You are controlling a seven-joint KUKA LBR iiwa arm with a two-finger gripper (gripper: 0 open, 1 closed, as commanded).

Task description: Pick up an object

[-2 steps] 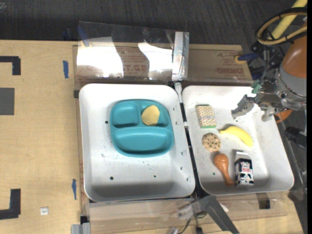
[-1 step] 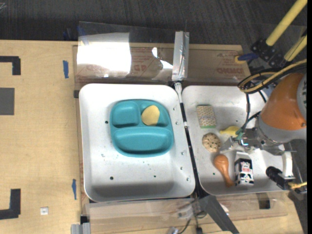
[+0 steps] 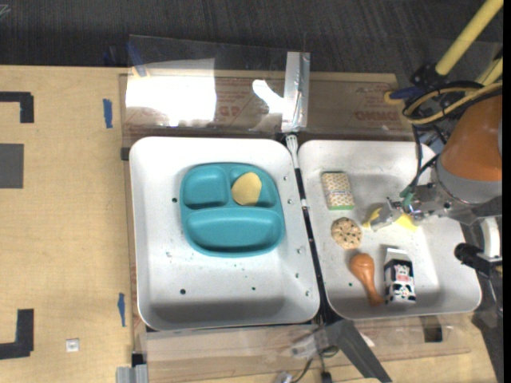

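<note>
My gripper (image 3: 382, 215) reaches in from the right and hangs low over the middle of the right bin (image 3: 455, 294). A small yellow piece (image 3: 408, 221) shows just beside and under it; whether it is held I cannot tell. Left of the gripper a round speckled cookie (image 3: 346, 231) lies on the bin floor. A green and beige packet (image 3: 337, 190) sits further back. An orange drumstick-shaped toy (image 3: 365, 274) and a black and white carton (image 3: 399, 276) lie toward the front.
The left bin (image 3: 160, 294) holds a teal divided plate (image 3: 231, 230) with a yellow rounded item (image 3: 246, 187) in its back right compartment. Yellow and black cables (image 3: 447, 94) trail behind the arm's orange band (image 3: 479, 146) at the right.
</note>
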